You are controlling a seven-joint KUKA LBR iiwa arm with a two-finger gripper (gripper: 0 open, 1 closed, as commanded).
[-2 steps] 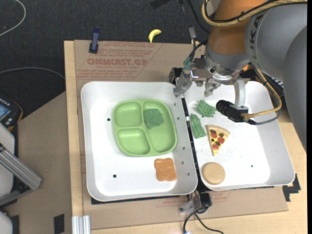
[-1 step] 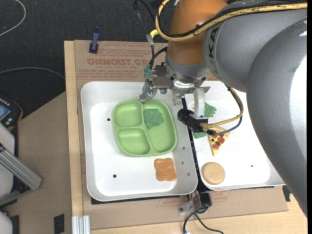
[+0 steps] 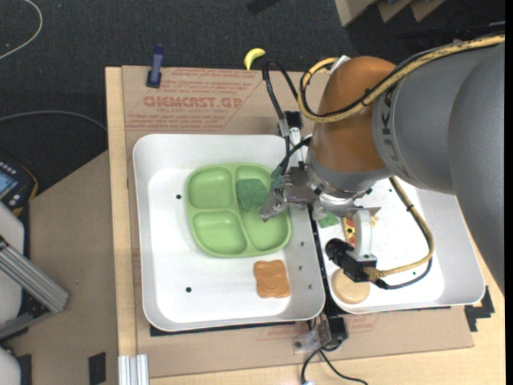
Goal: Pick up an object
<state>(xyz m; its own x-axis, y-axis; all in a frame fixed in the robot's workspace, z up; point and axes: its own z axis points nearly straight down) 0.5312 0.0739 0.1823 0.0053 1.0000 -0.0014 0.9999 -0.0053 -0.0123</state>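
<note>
A light green divided plate [image 3: 228, 211] lies in the left bin [image 3: 160, 239]. A darker green block [image 3: 250, 192] rests in the plate's upper right compartment. An orange waffle-shaped piece [image 3: 271, 278] lies on the bin floor just below the plate. My gripper [image 3: 275, 199] hangs low over the plate's right side, right beside the dark green block and close to the wall between the bins. The grey and orange wrist [image 3: 349, 127] hides most of the gripper from above.
The right bin [image 3: 449, 271] holds a tan round object [image 3: 349, 289] at its lower left corner and a small green piece [image 3: 327, 220], partly covered by the arm. A black cable [image 3: 401, 267] loops over that bin. A cardboard sheet [image 3: 200, 95] lies beyond the bins.
</note>
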